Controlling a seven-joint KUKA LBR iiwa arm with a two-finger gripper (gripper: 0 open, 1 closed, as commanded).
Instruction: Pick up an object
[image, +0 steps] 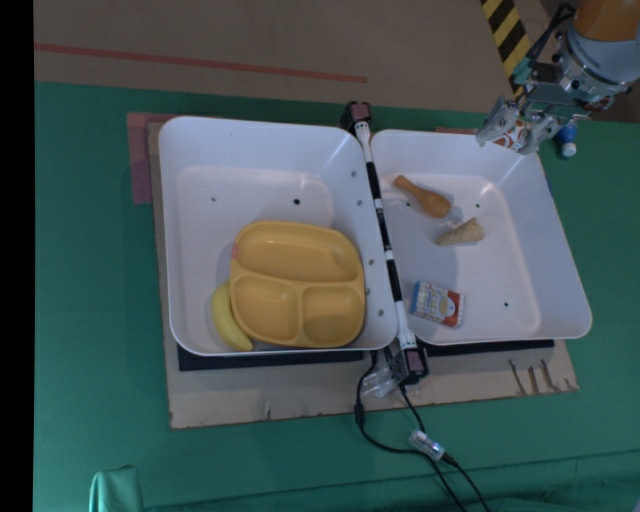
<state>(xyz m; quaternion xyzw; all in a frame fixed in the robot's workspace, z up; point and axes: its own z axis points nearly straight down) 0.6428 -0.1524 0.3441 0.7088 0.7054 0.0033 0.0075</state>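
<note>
— Nearest the lens, what do you see?

— Black cables (420, 440) trailing off the front of the cardboard sheet (300, 395), with a small clear connector partway along. The cardboard lies on a green cloth (90, 300), and both white bins rest on it.

— And in the bins?

— The left bin (200, 150) carries a yellow divided tray (297, 283), smooth moulded plastic with three compartments and rounded corners. A banana (226, 320) lies tucked against the tray's near left corner, touching it. The right bin (545, 290) has three small things, well apart from each other: an orange-brown drumstick-shaped piece (423, 196) towards the far side, a pale tan wedge (460, 233) just nearer than that, and a little flat packet (437, 303), white with red and blue print, close to the near left wall. A black-and-white striped bar (383, 235) runs along the seam between the bins.

— Anything blocking you?

— Nothing stands over those three pieces; the bin walls are low and sloped.

— Where is your gripper?

— My gripper (518, 128) hangs above the far right corner of the right bin, beyond its rim, under my orange band. Something small with red and white marking shows between my grey fingers (494, 124); I cannot tell whether they are pinching it or what it is.
</note>
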